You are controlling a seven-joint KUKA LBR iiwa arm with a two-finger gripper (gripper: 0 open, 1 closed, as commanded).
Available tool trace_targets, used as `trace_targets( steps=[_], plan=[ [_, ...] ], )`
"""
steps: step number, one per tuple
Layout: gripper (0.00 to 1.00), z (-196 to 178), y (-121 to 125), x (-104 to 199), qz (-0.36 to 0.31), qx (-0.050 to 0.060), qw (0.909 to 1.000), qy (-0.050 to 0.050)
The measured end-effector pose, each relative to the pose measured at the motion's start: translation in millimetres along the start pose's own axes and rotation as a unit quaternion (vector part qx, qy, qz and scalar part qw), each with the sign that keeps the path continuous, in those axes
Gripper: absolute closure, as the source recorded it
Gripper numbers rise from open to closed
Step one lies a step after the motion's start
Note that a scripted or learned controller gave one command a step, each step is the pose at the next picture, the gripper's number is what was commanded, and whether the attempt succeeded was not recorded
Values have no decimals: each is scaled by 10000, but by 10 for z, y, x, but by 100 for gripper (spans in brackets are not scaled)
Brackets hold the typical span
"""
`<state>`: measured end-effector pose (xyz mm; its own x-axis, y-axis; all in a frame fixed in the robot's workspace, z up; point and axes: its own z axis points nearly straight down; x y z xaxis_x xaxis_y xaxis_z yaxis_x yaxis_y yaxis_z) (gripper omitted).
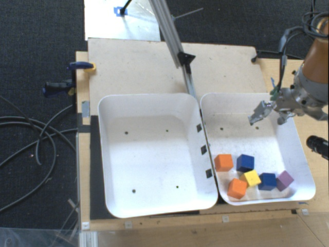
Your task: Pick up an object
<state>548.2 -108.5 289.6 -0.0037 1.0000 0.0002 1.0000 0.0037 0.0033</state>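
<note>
The left bin (pixel 149 153) and the right bin (pixel 295 138) sit side by side, and the arm (pixel 316 71) reaches in from three o'clock over the right bin's far part. Its gripper (pixel 270 113) hangs with fingers spread apart, gripping and touching nothing. The blocks cluster at the right bin's six o'clock end, well apart from the gripper: two orange cubes (pixel 223 162) (pixel 237 188), two blue cubes (pixel 245 162) (pixel 267 181), a yellow cube (pixel 252 178) and a purple cube (pixel 285 180).

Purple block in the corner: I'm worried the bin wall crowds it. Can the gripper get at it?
Probably, but tightly. The purple block sits near the right bin's wall, a blue block touching its other side; nothing covers it. The gripper hovers above.
</note>
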Motion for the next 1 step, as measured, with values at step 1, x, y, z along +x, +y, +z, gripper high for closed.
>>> trace_targets(
  steps=[1],
  plan=[
    [0,1366,-43,-104,12,49,10000,5]
  ],
)
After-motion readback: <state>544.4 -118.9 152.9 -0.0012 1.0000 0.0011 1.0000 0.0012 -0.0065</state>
